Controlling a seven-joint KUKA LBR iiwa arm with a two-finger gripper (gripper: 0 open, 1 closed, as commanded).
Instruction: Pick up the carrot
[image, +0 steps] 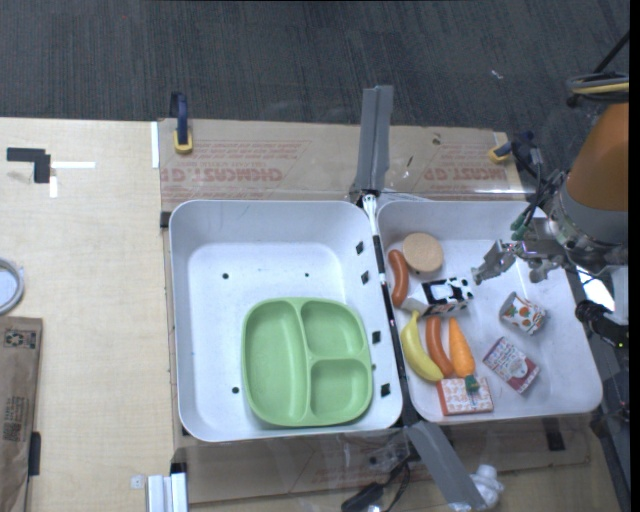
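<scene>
We see two white bins side by side. The left bin (200, 300) holds a green three-part plate (306, 361), sitting toward its front right.

In the right bin (585, 395), along the left wall: a sausage (399, 277) at the back, a round tan patty (422, 252) just beside it, a small black-and-white toy (447, 292) in front of the patty. Further front, three long items lie packed together: banana (417, 352), a red-orange stick (436, 345), then the carrot (459, 347) on the right, touching the stick, its tip pointing to the back of the bin. A flat red-and-white pack (465, 396) sits just in front of them at the front wall.

Right of that: a red-white pouch (511, 363) and a small carton (522, 314), both well apart from the carrot.

The gripper (497, 262) hangs over the bin's back right, clear of the carrot, nothing between its fingers. We can't tell how wide the jaws stand.
</scene>
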